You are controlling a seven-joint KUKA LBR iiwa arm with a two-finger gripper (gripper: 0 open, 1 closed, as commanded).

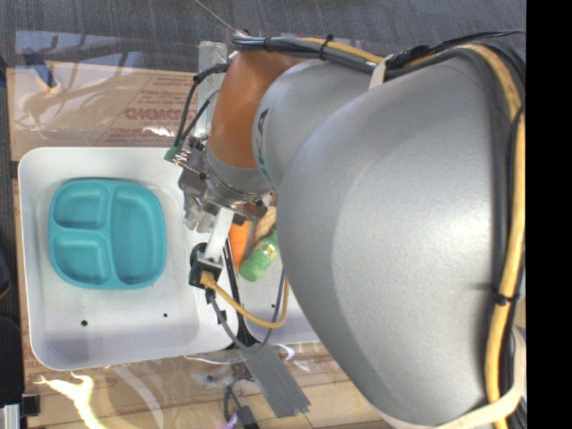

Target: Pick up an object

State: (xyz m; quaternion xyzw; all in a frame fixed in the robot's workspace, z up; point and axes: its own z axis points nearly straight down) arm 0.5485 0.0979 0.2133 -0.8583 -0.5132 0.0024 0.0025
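Overhead view of the two-bin surface during a pick attempt. The grey arm (393, 231) fills the frame from 3 o'clock and covers most of the right bin (304, 329). The end effector (217, 211) hangs over that bin's left wall, and whether it is apart or together cannot be told from this angle. Nothing is visibly held. The candidate objects lie at the end effector's 4 to 5 o'clock, in the right bin. They are a small green rounded piece (259, 262) and an orange tapered piece (239, 239), touching or just beside each other, with a tan item (265, 228) partly hidden at their 12 o'clock. Both look like moulded toy food, probably light, stiff and smooth-skinned, so not fragile but apt to slip or roll. A grip across the green piece's narrow waist seems best, or across the orange piece's short axis near its thick end. The left bin (107, 338) holds a teal divided plate (107, 232) at 9 o'clock, which is flat, wide and hard to pinch.
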